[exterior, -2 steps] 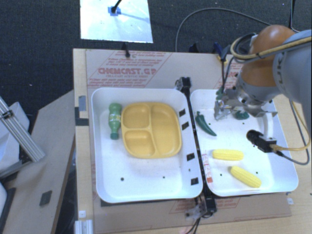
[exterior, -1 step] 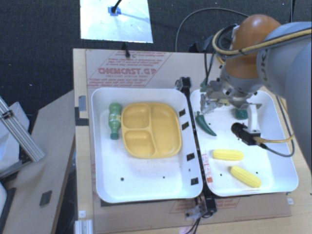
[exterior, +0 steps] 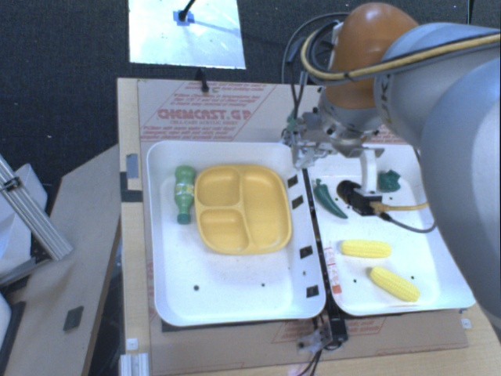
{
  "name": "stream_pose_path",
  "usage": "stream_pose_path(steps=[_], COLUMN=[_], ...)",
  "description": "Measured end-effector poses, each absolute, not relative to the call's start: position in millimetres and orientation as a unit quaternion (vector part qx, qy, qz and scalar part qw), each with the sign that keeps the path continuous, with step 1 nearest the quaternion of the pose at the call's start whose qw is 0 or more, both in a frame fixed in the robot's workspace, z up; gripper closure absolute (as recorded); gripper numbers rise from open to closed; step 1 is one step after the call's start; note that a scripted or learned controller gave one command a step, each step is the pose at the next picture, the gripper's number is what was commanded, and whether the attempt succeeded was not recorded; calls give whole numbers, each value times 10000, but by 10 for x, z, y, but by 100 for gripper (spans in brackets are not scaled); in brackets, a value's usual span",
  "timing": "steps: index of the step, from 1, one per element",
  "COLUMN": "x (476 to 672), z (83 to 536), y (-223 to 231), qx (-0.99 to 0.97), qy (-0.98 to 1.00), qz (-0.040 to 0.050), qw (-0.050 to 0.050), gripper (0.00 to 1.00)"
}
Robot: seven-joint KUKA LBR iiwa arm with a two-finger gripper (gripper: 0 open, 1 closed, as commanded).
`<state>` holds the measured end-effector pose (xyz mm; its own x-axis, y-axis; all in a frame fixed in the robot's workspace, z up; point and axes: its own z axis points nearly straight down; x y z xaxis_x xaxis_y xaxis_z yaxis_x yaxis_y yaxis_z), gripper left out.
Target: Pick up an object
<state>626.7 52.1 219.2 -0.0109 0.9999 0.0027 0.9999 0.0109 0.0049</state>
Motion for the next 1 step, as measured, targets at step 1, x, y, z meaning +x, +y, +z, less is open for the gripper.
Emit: stream_pose_path(steps=[1], x=[6338], z=[2305], y=[1011], qx=[7034], qy=[7108], qz=[24], qw=[4], gripper=[100])
